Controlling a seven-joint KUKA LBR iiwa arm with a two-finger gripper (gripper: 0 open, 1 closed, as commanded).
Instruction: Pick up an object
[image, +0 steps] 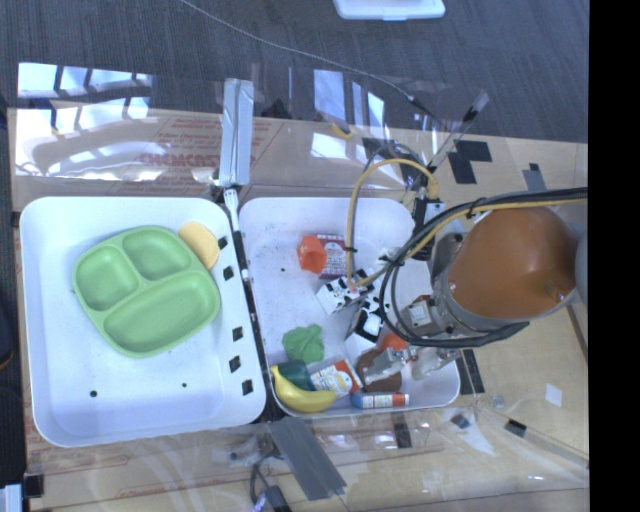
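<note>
The right bin (275, 250) holds a red carton (322, 254) near its back, a green leafy toy (303, 343) in the middle, and a yellow banana (300, 395) at the front. A small printed packet (335, 377), a brown block (380, 368) and a white tube with a red end (380, 401) also lie along the front. My gripper (385, 342) is low at the bin's right front, right over the brown block. The wrist and cables hide its tips, and I see nothing clearly held.
The left bin (60, 400) carries a green divided plate (148, 290) with a yellow piece (200, 242) at its back right corner. A metal divider (236, 140) runs between the bins. The orange-banded arm (510, 265) covers the right bin's right side.
</note>
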